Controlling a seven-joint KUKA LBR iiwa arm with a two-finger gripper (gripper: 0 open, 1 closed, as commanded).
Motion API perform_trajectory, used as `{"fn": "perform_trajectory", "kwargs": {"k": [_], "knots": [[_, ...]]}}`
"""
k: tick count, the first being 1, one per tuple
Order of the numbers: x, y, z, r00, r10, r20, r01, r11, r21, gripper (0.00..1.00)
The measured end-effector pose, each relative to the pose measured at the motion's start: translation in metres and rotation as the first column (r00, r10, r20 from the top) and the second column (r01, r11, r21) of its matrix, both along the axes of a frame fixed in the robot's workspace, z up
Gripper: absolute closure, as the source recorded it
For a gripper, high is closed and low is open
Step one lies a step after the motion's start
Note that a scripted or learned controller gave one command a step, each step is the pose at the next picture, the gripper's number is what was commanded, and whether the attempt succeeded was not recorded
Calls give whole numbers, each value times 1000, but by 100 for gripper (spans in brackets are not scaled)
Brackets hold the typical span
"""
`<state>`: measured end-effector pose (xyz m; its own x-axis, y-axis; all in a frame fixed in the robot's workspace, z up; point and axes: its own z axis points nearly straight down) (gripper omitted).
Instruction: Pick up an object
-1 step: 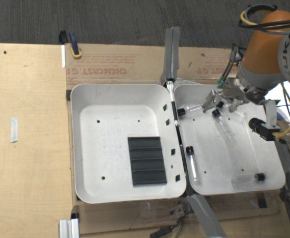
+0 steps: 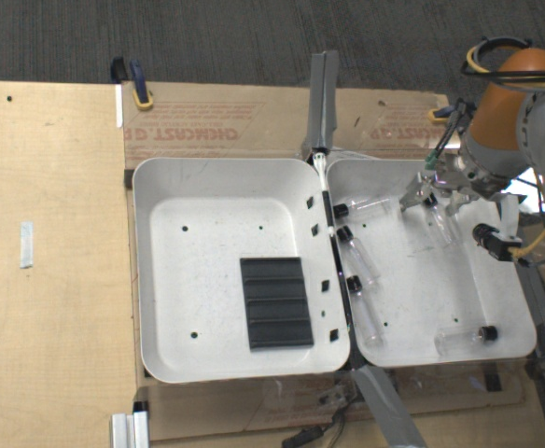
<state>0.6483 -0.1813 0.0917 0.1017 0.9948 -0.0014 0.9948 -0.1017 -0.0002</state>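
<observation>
Black ribbed rectangular block (image 2: 276, 302) lying flat in the lower middle of the left shallow white bin (image 2: 160, 189), long side running away from the camera, touching no wall. Right of the block, past the rim where the bins meet, the right shallow white bin (image 2: 510, 339). Three clear plastic tubes with black caps (image 2: 364, 261) just right of the block, in a loose line along that bin's near wall. A fourth clear capped tube (image 2: 466, 340) far right of the block, level with its lower end, in the bin's bottom corner. Gripper (image 2: 436, 200) far right of the block and above its level, over the upper part of the right bin, on the grey arm with orange band (image 2: 501, 119). Cannot tell whether open or closed; nothing visibly held.
</observation>
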Motion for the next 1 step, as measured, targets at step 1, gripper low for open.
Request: {"fn": "perform_trajectory", "kwargs": {"k": [1], "knots": [[-29, -7, 32, 999, 48, 0, -48, 999, 1, 0]]}}
